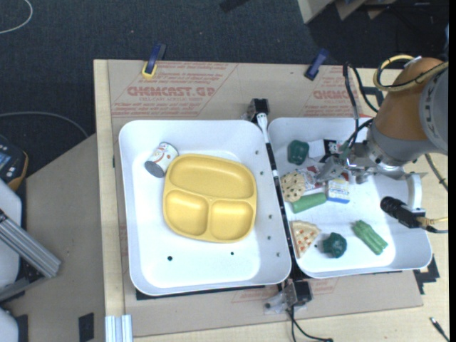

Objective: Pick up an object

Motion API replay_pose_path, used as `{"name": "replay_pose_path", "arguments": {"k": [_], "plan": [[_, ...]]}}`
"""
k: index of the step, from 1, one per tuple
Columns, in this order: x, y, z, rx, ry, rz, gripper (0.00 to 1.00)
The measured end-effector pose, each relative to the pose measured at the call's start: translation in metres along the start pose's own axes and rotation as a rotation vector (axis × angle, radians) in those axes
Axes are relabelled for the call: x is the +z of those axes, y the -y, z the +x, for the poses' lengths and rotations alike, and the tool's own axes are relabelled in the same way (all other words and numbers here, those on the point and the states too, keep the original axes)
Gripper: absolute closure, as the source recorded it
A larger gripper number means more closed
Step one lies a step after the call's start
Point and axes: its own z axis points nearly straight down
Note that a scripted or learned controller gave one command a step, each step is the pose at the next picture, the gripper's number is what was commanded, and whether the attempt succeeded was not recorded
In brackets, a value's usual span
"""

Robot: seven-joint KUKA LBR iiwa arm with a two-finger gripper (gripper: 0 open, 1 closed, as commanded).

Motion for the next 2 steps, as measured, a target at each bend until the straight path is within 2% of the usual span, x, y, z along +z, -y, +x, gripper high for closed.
{"name": "replay_pose_path", "arguments": {"k": [1, 2], "plan": [[0.008, -0.003, 0.000, 0.000, 0.000, -0.007, 0.00], [-0.006, -0.005, -0.001, 0.000, 0.004, -0.019, 1.00]]}}
